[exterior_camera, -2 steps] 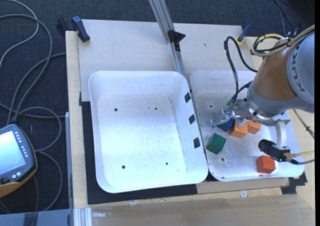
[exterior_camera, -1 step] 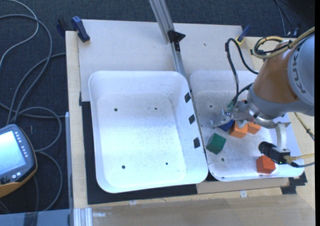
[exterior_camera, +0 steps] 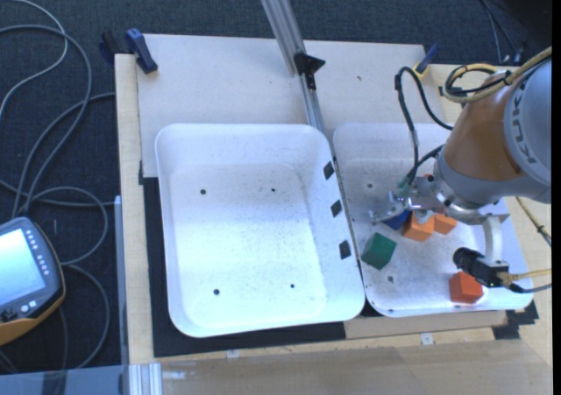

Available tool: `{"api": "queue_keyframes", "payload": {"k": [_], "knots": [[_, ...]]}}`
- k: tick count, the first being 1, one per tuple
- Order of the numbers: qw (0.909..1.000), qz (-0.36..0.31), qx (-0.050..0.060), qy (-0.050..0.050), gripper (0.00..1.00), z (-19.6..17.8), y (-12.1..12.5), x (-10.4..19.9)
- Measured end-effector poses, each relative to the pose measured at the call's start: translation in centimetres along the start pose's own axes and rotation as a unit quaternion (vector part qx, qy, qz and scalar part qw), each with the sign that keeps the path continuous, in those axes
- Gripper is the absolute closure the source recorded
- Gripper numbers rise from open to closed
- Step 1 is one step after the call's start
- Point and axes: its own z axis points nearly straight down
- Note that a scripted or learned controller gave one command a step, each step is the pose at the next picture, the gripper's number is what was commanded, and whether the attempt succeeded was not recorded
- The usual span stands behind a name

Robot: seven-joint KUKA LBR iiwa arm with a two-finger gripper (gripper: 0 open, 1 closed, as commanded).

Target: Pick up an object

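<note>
Bright, even light falls from overhead, washing the two white bins [exterior_camera: 254, 227] nearly to glare and flattening their speckled floors. Shadows are soft and short. The picture is somewhat grainy; the arm [exterior_camera: 491, 148] looks slightly blurred, perhaps from motion.

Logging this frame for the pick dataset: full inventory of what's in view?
bins: 2, white, side by side on the bench.
green block: 1, green, right bin, near its left wall.
blue block: 1, blue, right bin, by the gripper.
orange blocks: 3, orange; two under the wrist, one near the right bin's front edge.
clamps: 2, blue, bench back corners.
pole: 1, grey metal, slanting in from the top.
pendant: 1, grey with a lit screen, left on the floor.
cables: several, grey, on the floor.
arm: 1, grey with orange band, from the right.
gripper: 1, low over the right bin; grasp not discernible.
</note>
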Motion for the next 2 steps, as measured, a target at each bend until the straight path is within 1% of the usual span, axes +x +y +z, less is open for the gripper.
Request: {"api": "queue_keyframes", "payload": {"k": [2], "knots": [[1.0, 0.001, 0.0, -0.001, 0.0, -0.01, -0.13, -0.12]]}}
